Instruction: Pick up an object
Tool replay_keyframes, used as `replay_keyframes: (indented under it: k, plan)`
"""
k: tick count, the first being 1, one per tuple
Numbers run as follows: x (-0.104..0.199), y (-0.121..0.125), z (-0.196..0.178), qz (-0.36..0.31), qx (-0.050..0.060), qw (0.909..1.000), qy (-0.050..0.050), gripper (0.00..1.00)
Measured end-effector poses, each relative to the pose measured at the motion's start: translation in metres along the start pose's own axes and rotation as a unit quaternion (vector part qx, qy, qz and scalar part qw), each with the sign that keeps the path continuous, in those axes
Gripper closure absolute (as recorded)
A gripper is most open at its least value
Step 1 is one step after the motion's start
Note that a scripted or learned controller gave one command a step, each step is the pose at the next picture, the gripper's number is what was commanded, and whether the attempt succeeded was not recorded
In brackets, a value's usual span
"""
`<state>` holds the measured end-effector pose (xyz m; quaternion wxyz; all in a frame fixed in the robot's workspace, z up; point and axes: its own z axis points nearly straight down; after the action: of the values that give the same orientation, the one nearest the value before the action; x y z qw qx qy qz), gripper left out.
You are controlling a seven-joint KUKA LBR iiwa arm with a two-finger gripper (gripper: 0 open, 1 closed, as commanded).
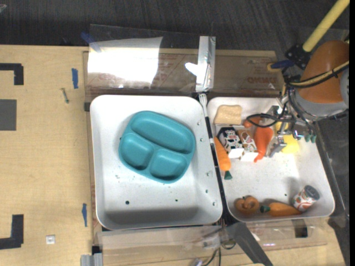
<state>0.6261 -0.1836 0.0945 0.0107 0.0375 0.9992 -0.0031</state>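
Orange is the colour at the working end: the gripper (pixel 275 133) hangs low over the upper part of the right bin (pixel 319 168), in a tangle of dark fingers and cables, right beside an orange carrot-like piece (pixel 263 141) standing on end, and whether the jaws are wide, narrow or closed on anything cannot be told from this slanted view. A yellow object (pixel 289 144) lies just right of the gripper, partly covered by it. Above, the grey arm with its orange band (pixel 325 73) comes in from the upper right corner, cut off by the frame edge, with a yellow hose (pixel 328 16) running away diagonally. Around the gripper sit a tan bread-like block (pixel 228 114) at the bin's top left, a small black-and-white toy (pixel 231 139) too blurred to name, and another orange carrot (pixel 223 158) against the left wall. Along the bottom wall lie a brown rounded item (pixel 246 204), an orange carrot shape (pixel 282 208) and a small can (pixel 305 197) tipped on its side. The left bin (pixel 111 198) holds a teal divided plate (pixel 157 144), well apart from the arm.
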Motion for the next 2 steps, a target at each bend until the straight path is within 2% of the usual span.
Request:
replay_keyframes:
  k: [1,2]
  plan:
    - [-0.003,0.0,-0.013,-0.001,0.002,1.0,-0.005,1.0]
    - [-0.022,0.034,-0.128,-0.032,-0.002,0.9995,0.001,1.0]
